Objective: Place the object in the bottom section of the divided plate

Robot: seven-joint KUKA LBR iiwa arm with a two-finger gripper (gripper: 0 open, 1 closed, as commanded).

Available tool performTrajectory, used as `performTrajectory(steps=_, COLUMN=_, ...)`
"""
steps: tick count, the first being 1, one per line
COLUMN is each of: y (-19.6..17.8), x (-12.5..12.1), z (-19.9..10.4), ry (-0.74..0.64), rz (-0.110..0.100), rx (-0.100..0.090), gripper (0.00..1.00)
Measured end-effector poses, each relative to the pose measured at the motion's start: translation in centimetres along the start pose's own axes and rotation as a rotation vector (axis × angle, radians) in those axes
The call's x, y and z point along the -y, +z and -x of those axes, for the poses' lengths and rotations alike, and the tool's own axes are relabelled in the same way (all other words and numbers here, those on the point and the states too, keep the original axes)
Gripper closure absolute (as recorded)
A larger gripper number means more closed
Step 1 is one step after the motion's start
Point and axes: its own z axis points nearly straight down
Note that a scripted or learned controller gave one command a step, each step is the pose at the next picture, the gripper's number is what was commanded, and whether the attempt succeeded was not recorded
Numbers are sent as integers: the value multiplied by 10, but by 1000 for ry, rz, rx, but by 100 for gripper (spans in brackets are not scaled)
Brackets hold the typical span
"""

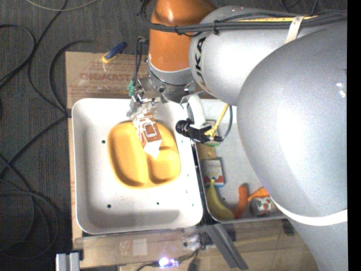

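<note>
You can see the small orange-and-white printed packet (149, 133) hanging just under the gripper (141, 107), its top edge pinched between the two closed-in fingers and its lower white corner reaching down over the yellow divided plastic plate (135, 162). The packet sits above the ridge that splits the plate, near the plate's upper right part; you cannot tell whether it touches the plate. The plate lies in the left shallow white bin (90, 202), roughly at its middle. The grey arm with the orange band (175, 16) comes in from the right and covers much of the right white bin (225, 216). In that bin you can make out a yellow banana (217, 199), an orange carrot-shaped item (241, 199), a small printed box (213, 171) and a small can (260, 206), all near each other
</note>
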Motion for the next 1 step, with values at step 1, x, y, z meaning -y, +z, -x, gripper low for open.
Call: performTrajectory(steps=1, y=-1, x=0, z=0, ry=0, rz=1, rx=0, gripper=0)
